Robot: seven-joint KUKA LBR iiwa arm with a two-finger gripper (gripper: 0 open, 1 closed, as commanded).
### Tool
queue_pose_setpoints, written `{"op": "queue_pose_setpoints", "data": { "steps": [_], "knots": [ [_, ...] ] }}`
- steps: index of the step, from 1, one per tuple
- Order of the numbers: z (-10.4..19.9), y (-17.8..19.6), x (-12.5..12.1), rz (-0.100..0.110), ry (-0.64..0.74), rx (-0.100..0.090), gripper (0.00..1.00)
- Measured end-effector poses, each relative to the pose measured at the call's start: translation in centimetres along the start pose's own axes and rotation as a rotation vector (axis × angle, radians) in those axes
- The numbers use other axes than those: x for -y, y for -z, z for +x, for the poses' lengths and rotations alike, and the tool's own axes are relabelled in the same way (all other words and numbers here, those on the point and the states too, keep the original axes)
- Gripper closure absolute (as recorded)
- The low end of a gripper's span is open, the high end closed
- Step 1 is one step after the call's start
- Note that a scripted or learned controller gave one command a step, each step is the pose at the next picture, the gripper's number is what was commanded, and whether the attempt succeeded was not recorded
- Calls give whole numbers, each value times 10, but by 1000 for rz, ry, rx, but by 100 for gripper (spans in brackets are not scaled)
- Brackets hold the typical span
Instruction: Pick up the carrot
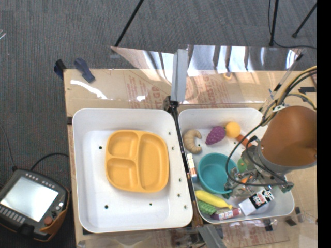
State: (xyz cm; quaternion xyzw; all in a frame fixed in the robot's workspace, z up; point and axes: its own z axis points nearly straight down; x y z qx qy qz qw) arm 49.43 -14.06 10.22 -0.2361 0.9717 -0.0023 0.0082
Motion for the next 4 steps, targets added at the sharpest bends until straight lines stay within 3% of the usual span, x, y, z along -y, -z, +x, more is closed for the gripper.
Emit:
{"op": "queue_pose_setpoints", "data": {
  "steps": [1,2,3,4],
  "knots": [
    [4,-6,6,0,199,6,100],
    [-14,21,-5,-10,29,-12,100],
    [-80,142,78,-2,-17,-3,100],
    [-78,137,77,-9,-20,-10,0]
  ]
}}
